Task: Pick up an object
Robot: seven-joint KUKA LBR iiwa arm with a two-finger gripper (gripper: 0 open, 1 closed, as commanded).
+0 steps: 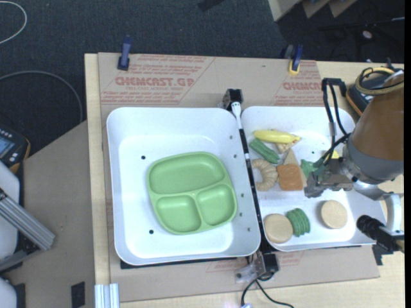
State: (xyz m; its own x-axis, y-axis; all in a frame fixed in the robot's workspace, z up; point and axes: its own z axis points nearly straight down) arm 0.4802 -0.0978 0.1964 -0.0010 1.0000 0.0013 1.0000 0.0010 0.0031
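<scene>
1. My arm (379, 133) runs off the right edge.
2. The gripper (324, 183) hangs over the right bin (308, 115); its fingers are too dark to read.
3. A green item (308, 167) sits half hidden beneath it.

The right bin (292, 115) holds small play foods. A yellow banana (276, 136) lies at the far side, a green pod (264, 151) just near of it. A tan pastry (264, 174) touches an orange-brown block (289, 177). Nearest lie a tan disc (278, 228), a ridged green piece (298, 221) and another tan disc (333, 214).
</scene>
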